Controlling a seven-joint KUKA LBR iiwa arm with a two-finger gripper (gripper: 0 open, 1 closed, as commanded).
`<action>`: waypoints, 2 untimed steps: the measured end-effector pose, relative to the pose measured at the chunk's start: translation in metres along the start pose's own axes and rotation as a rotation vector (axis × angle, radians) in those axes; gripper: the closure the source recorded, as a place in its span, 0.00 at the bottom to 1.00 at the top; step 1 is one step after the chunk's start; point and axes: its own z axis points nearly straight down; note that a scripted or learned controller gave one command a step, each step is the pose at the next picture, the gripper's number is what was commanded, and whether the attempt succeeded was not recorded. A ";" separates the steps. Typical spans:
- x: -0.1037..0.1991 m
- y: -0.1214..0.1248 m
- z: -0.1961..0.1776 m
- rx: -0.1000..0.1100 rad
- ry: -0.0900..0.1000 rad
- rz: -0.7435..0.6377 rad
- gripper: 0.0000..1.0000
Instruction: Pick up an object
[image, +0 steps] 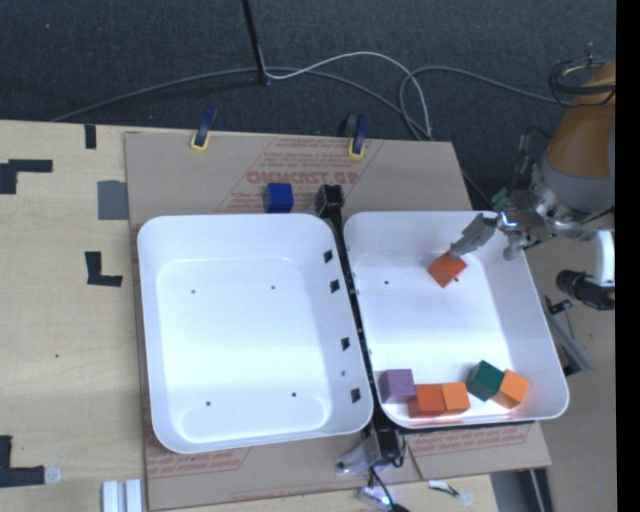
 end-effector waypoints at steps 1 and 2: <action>0.002 0.041 0.135 0.010 0.002 -0.001 0.00; 0.001 0.045 0.117 -0.002 -0.001 -0.001 1.00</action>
